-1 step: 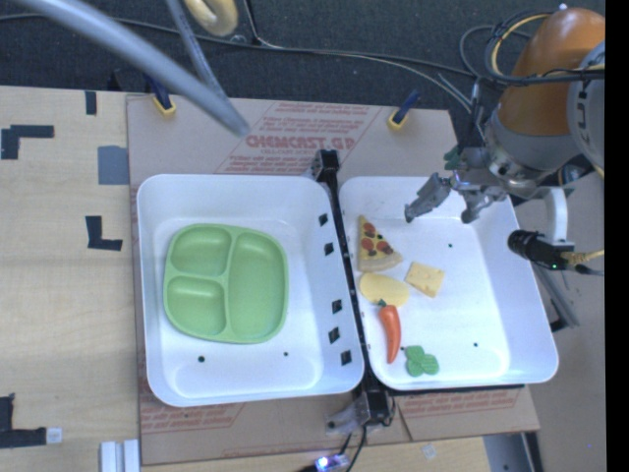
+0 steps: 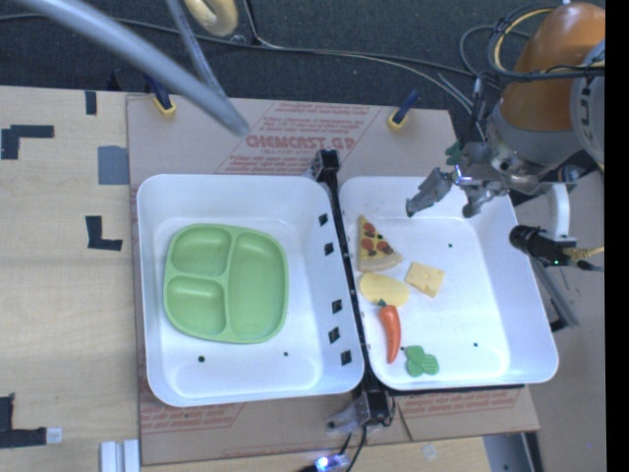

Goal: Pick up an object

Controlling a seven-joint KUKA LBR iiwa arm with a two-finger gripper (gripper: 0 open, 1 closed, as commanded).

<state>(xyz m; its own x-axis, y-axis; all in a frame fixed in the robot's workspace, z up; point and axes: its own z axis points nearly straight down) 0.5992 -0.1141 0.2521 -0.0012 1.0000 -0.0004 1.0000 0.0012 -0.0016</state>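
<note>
The arm's upper part was cut off at the right edge. The left bin (image 2: pixel 157 362) held a green divided plate (image 2: pixel 226 282). The right bin (image 2: pixel 521 352) held a pizza slice (image 2: pixel 374 245), a yellow piece (image 2: pixel 382 289), a cheese cracker (image 2: pixel 425 279), a green piece (image 2: pixel 422 362), and a carrot (image 2: pixel 391 330) lying lengthwise, tip toward the near rim. The gripper (image 2: pixel 451 199) hung over the far rim, fingers apart, holding nothing

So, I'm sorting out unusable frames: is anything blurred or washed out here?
In the camera view, the grey bars crossing the top left are soft and out of focus; the toy food, such as the pizza slice, is sharp; the white bins are bright but keep their edges; the gripper is slightly soft.
</note>
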